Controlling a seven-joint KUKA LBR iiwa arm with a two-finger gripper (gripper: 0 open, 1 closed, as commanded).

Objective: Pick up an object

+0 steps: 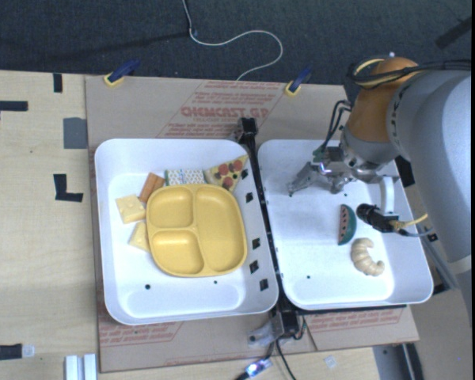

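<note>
- Two white bins sat side by side on a cardboard sheet [222, 113] over the bench: left bin [115, 236], right bin [301, 287], touching along a black divider strip w/ clips.
- Camera view, left bin: a yellow tray [196, 229] w/ three compartments lay near the middle, flat, nothing in it.
- Toy food poked out from under/behind the tray: a pale cracker [130, 208] at its left edge, an orange-brown piece [150, 186] just above that, a speckled item [185, 176] at the top edge, and a pizza slice [229, 172] at the top right, near the divider.
- Another pale yellow bit [138, 237] showed at the tray's left side, partly hidden by it.
- Camera view, right bin: a watermelon slice [347, 224] lay right of centre, green rind to the right, red flesh to the left.
- A croissant [367, 256] lay just below the slice, close but apart, toward the bin's lower right.
- The arm [412, 125] came in from the right, orange band [376, 105] above the wrist, over the bin's upper right part.
- Gripper [297, 187] sat low in the upper part of the right bin, fingers pointing left toward the divider; claw looked narrow, tips close together, nothing btwn them.
- Gripper was well apart from the slice and croissant, up and left of both.
- A black cable end [372, 214] hung by the wrist, just right of the slice.
- A thin white wire [237, 39] looped across the dark floor behind the bench; two blue-yellow clamps [120, 73] held the cardboard's far corners.
</note>
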